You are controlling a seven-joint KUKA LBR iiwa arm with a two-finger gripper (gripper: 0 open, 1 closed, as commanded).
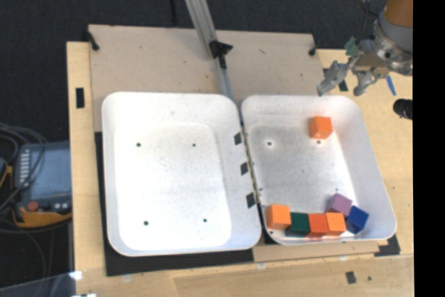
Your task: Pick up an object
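Observation:
My gripper (345,83) hangs above the far right corner of the right bin (361,142), its two fingers spread apart with nothing between them. An orange cube (320,126) lies alone in the bin's far part, below and left of the gripper. Along the near wall sits a row of blocks: an orange one (279,215), a dark green one (300,223), two more orange ones (327,223), a purple one (340,204) and a blue one (357,218).
The left bin (174,170) sits beside the right one. A slanted metal rail (198,7) runs from the top down to the gap between the bins. Grey equipment with cables (35,181) sits off the bench's left side.

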